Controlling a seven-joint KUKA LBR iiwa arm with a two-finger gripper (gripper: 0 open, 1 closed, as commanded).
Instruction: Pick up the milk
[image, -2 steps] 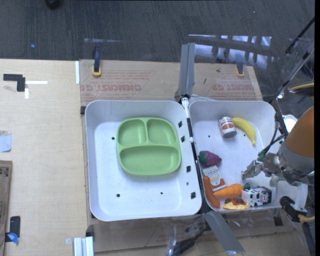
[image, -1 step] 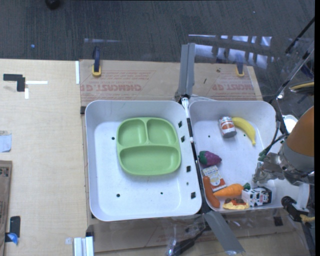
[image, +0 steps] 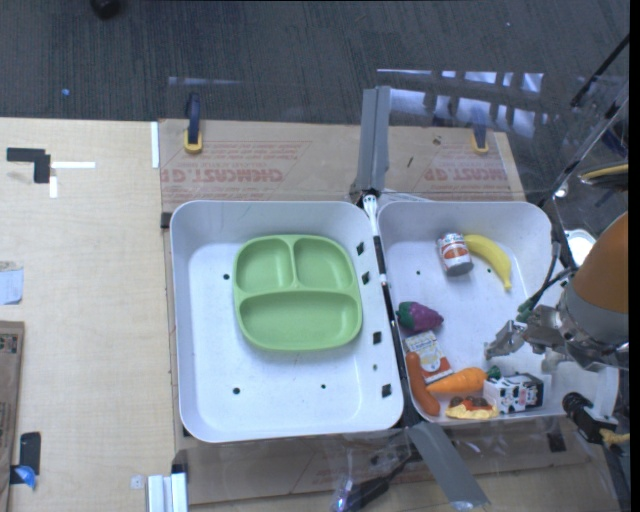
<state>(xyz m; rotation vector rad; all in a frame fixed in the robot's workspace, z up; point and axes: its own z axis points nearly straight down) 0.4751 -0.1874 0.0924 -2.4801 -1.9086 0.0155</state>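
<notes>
The camera view is showing the milk (image: 515, 392), a small white carton with black patches, lying on its side in the near right corner of the right bin (image: 530, 235). Its long axis is running roughly left to right across the view, tilting slightly up toward the right; which end is the top is too small to tell.

The jaws (image: 512, 340) are hanging just above and slightly left of the carton, close to it but not touching it. Whether they are wide or narrow I cannot tell, since the metal parts are blurring together. The grey arm with its orange band (image: 607, 280) is reaching in from the right over the bin's edge.

Just left of the milk, a carrot (image: 455, 381) is lying, with a yellow item (image: 470, 408) below it and a small packet (image: 424, 351) above it. A purple vegetable (image: 419, 316) is sitting farther up, and a can (image: 455, 253) and a banana (image: 491, 257) are resting near the far side, well apart from the carton.

In the left bin (image: 200, 330), a green divided plate (image: 297, 292) is sitting. Both bins are standing side by side on the tabletop (image: 80, 280).
</notes>
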